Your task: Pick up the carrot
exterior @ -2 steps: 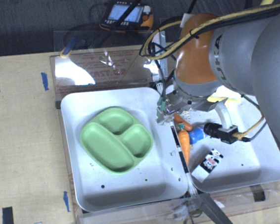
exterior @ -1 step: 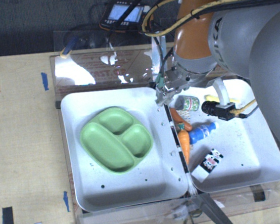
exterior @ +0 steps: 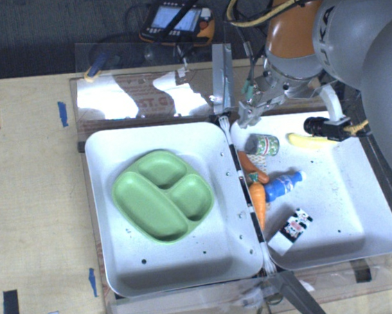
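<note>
Camera view, looking down at a slant. The carrot (exterior: 257,196) is lying in the right bin (exterior: 343,235), hard against its left wall, just beside the divider between the two bins. It is showing as a slim orange taper, long axis running up and down the view, with a small green stub at its upper end. A second orange piece (exterior: 248,161) is lying just above it along the same wall; whether that is another carrot cannot be told.

Counts. Two white bins side by side. The left bin (exterior: 124,265) is holding one green divided plate (exterior: 162,195) with three compartments. The right bin is holding one carrot, one orange piece, one small can (exterior: 263,145) with a green label lying on its side, one banana (exterior: 312,139) near the upper wall, one blue bottle (exterior: 282,185) touching the carrot's right side, and one small black-and-white box (exterior: 295,227) lower down, apart from the carrot.

One arm is reaching in from the right, grey with the orange band (exterior: 299,9) showing. The gripper (exterior: 256,103) is hanging over the upper left corner of the right bin, above the can and well apart from the carrot. Nothing is sitting between its fingers; whether the claw is released or clenched cannot be told at this angle.
</note>
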